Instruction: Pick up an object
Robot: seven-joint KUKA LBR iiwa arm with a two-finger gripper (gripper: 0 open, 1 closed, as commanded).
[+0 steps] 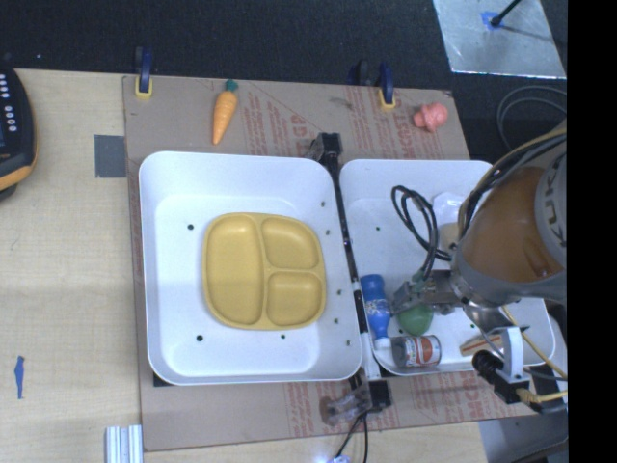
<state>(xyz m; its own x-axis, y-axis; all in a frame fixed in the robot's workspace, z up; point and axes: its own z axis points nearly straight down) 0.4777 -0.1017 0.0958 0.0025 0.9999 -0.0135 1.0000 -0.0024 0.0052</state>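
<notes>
The right bin [386, 186] holds a blue and white bottle [375, 307] lying along its left wall, a green round object [416, 318] and a small can with a red label [417, 351] near the front edge. My gripper [424, 297] hangs low over the green object, just right of the bottle, under the grey arm with its orange band [506, 225]. The arm body hides the fingertips. A black cable [415, 215] loops off the wrist over the bin.
The left bin [164, 258] holds a yellow divided plate [262, 268]. A toy carrot [224, 112] and a pink toy [431, 116] lie on the cardboard behind the bins. Blue clamps [145, 70] sit on the board's far edge. A controller [14, 128] lies far left.
</notes>
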